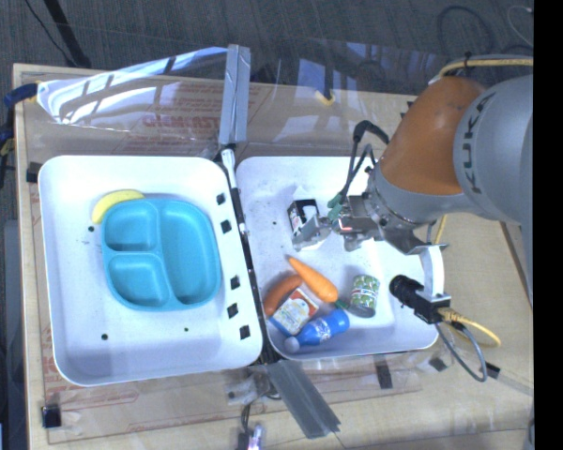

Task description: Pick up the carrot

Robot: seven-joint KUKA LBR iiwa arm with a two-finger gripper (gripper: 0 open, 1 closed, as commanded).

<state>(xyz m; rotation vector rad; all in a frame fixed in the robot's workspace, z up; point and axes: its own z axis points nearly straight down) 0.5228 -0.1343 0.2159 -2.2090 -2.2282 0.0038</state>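
Carrot waiting among the clutter in the right bin, gripper poised just above it.

Nearest the camera, at the bin's (pixel 263 340) six o'clock edge, a glossy blue bottle (pixel 325 327) and a small printed carton (pixel 295 312) lie packed together; just beyond, touching the carton, the carrot (pixel 312 279) slants from ten o'clock down to four o'clock, a smooth orange taper that is probably light, stiff toy plastic and likely slippery, best pinched across its thicker middle, where the sides are free. A second orange piece (pixel 277 293) lies beside it at eight o'clock, a green patterned can (pixel 364 294) at three. Further back, at twelve o'clock from the carrot, hangs the gripper (pixel 311 232); its metal fingers appear spread, pinching nothing. In the left bin, a turquoise divided plate (pixel 161 252) covers most of a yellow banana-like piece (pixel 114 201).
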